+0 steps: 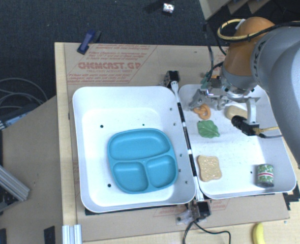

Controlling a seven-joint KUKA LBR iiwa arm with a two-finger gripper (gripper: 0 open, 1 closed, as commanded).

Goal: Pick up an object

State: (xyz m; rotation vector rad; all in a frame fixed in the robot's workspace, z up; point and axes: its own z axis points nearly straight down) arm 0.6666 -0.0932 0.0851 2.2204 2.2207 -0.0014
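Two-finger metal gripper [205, 104] low at the far left corner of the right white bin [241, 189], jaw gap impossible to tell. Touching or nearly touching the tips, small orange pretzel-shaped toy [203, 111]: likely light, stiff, pinchable across 1 loop. Just beside, soft-looking green leaf piece [208, 129]; nearer the front, tan toast slice [209, 168].
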